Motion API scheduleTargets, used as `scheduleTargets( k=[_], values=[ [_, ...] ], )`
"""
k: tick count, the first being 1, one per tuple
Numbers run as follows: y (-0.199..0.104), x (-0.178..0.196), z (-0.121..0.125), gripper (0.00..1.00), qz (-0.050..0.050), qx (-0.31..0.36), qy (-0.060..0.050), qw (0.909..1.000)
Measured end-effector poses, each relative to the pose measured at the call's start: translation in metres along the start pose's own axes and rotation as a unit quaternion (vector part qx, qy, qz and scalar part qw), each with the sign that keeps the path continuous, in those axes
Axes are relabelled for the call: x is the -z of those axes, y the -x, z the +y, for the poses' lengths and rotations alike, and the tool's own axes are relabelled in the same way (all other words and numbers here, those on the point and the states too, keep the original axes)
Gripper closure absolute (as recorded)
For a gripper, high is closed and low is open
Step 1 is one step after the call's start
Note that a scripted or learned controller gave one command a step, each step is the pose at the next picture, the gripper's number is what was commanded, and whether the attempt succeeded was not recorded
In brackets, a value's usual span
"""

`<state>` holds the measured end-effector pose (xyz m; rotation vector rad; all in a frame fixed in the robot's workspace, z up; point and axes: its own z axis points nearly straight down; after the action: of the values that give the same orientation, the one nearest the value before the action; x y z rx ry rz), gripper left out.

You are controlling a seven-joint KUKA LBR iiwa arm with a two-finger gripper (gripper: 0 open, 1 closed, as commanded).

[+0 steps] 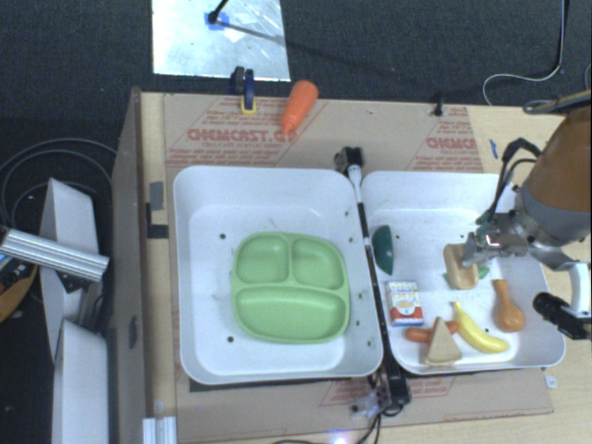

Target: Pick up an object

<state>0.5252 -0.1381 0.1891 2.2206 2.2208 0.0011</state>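
The right bin (435,202) holds several toy foods: a tan bread-like piece (459,268), a yellow banana (479,332), a brown drumstick (507,309), a tan wedge (444,344), a red sausage (418,335), a small white and blue box (404,302) and a dark green piece (381,248) by the left wall. My gripper (477,247) reaches in from the right and sits just over the top right of the tan bread-like piece. I cannot tell whether it touches that piece.
The left bin (208,202) holds a green divided plate (290,286). An orange carrot (299,105) and a blue and yellow clamp (244,88) lie on the bench behind the bins. A black clip (351,160) sits where the bins meet.
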Motion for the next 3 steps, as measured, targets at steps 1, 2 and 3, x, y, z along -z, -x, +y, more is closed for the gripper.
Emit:
scheduleTargets(
  k=[1,2,3],
  values=[
    [0.000,0.000,0.001,0.00,0.000,0.001,0.000,1.0000],
    [0.033,-0.110,-0.023,0.00,0.000,-0.002,-0.002,1.0000],
    [0.069,0.116,-0.013,0.00,-0.003,0.002,0.005,1.0000]
  ],
)
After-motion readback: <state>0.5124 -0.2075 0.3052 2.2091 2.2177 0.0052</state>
